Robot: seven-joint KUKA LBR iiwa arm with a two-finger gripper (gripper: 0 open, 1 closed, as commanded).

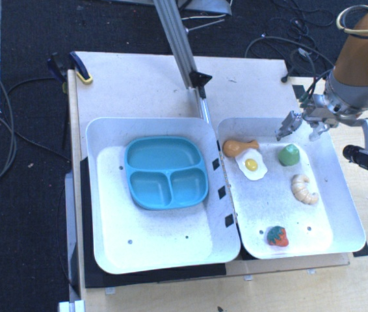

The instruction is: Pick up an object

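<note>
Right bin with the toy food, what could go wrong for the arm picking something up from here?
The tool hangs above the bin's far edge, close to the green toy; that rounded piece could squirt away. The fried egg touches the drumstick, so grabbing one may drag the other. The egg also looks flat, hard to pinch.

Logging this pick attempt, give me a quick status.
Gripper open, holding nothing, above right bin. Green toy just below it. Nothing in the way.

no readable text, no labels, no brand names, no numbers, no signs on anything in the camera view
</note>
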